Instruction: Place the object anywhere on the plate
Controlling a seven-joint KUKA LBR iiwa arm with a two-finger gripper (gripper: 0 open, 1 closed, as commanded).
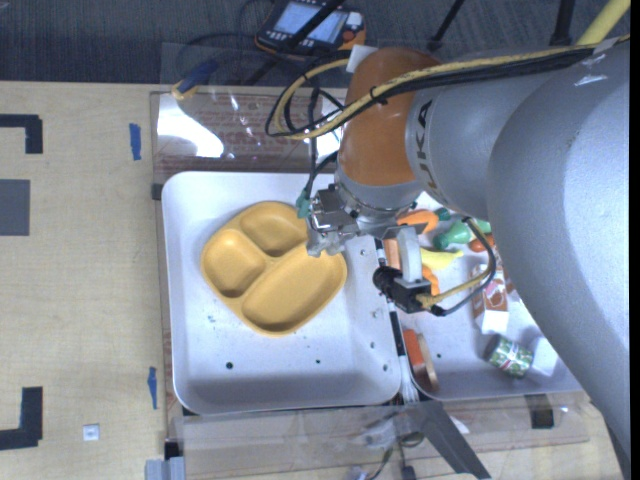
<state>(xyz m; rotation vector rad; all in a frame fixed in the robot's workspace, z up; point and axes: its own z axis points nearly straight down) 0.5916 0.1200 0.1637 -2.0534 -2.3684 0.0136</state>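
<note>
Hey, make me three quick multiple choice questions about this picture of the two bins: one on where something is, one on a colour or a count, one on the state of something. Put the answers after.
1. Where does the plate lie?
A. In the left bin
B. In the right bin
C. On the wooden bench top

2. How many compartments does the plate have?
A. One
B. Three
C. Five

3. What lies in the plate's compartments?
A. A green can
B. An orange carrot
C. Nothing; they are bare

Answers:
1. A: the yellow plate rests on the left bin's white floor.
2. B: two small hollows sit above one larger one.
3. C: all three hollows show plain yellow, while the small green can and the other items sit in the right bin, with the gripper at the plate's right rim.
</note>
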